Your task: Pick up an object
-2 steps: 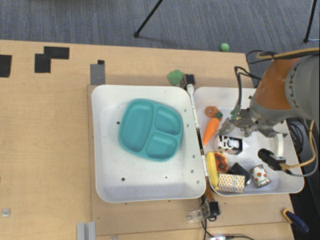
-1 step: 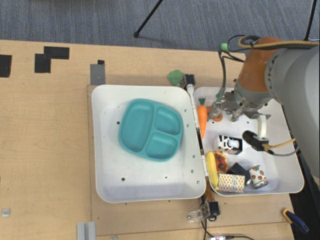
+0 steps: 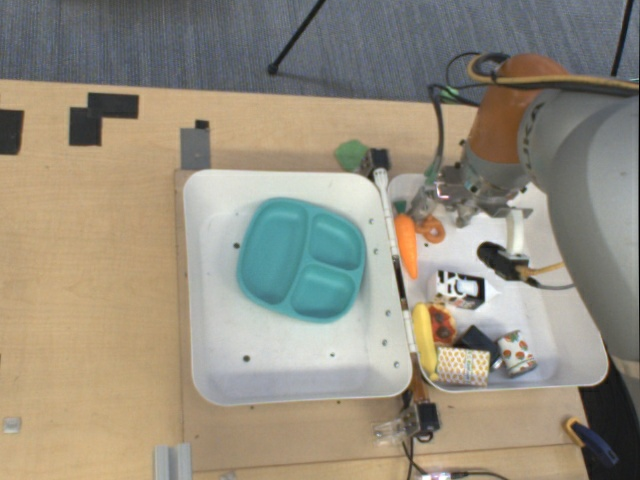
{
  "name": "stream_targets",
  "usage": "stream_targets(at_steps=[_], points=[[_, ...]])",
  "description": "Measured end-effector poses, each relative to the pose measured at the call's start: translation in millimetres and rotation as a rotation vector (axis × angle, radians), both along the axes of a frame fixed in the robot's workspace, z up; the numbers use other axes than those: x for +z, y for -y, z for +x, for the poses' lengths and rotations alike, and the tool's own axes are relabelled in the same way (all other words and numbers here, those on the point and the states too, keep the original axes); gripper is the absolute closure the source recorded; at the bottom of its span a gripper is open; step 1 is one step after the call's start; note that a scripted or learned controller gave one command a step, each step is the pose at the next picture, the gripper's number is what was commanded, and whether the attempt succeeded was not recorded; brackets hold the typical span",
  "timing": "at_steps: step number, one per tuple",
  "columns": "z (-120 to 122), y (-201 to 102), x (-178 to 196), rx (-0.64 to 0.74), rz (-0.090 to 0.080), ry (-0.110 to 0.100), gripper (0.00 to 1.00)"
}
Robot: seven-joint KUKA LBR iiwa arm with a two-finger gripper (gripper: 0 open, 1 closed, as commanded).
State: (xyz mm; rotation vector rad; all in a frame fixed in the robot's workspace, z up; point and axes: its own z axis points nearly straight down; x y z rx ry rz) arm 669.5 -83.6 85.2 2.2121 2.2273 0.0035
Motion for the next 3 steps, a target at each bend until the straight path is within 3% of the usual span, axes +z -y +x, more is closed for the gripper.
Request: stream_targets(at_steps=[1,2,3], points=[[-9.9,0.2,0.2,-0.004,0.0,0.0,0.0],[-10.5,0.2,11.2,-0.002,0.001,-0.008,1.0],[0.4,-19.7,122.0,0.001,0.0,0.003,1.0]])
